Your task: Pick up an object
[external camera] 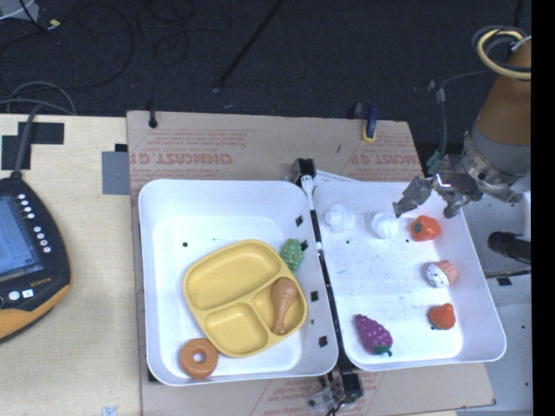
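Observation:
My gripper (431,204) hangs at the far right corner of the right bin (486,336), open, with nothing between its dark fingers (408,202). Just below it in the view lies an orange-red tomato (425,228), apart from the fingers. A white lump (384,225) sits left of the tomato, and another white piece (338,219) lies nearer the divider. Further forward in the same bin are a pink and white item (440,273), a red item (442,316) and a purple bunch of grapes (373,334).
The left bin (160,232) holds a yellow divided plate (217,280) with a drumstick (284,302) on it, a green item (293,252) at its far corner and a doughnut (199,358) in front. A teach pendant (22,250) lies at the bench's left.

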### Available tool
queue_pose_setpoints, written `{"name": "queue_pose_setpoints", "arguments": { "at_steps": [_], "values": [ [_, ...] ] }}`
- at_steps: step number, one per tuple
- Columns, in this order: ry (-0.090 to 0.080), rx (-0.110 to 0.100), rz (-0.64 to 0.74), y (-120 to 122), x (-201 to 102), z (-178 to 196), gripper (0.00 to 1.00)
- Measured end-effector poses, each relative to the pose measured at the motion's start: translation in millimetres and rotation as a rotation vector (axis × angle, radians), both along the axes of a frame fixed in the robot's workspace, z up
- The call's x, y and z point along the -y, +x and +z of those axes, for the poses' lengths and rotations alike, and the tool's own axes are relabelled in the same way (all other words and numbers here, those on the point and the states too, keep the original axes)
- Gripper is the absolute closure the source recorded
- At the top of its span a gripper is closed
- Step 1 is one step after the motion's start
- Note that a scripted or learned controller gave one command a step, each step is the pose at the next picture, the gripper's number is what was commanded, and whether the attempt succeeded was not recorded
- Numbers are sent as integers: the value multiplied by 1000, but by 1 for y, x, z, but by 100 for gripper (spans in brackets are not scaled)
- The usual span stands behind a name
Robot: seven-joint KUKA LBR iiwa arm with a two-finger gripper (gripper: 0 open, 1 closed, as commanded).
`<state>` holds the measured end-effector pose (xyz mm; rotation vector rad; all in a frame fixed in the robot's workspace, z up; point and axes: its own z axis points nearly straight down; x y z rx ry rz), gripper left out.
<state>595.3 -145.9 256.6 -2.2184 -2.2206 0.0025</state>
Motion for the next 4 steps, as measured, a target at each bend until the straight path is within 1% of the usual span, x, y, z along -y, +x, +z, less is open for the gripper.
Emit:
{"name": "queue_pose_setpoints", "arguments": {
  "at_steps": [1, 2, 3, 4],
  "values": [
    [0, 11, 7, -13, -67, 109, 0],
    [2, 6, 10, -35, -166, 159, 0],
    [-1, -1, 5, -34, -161, 165, 100],
    [0, 1, 1, -98, -171, 183, 100]
  ]
}}
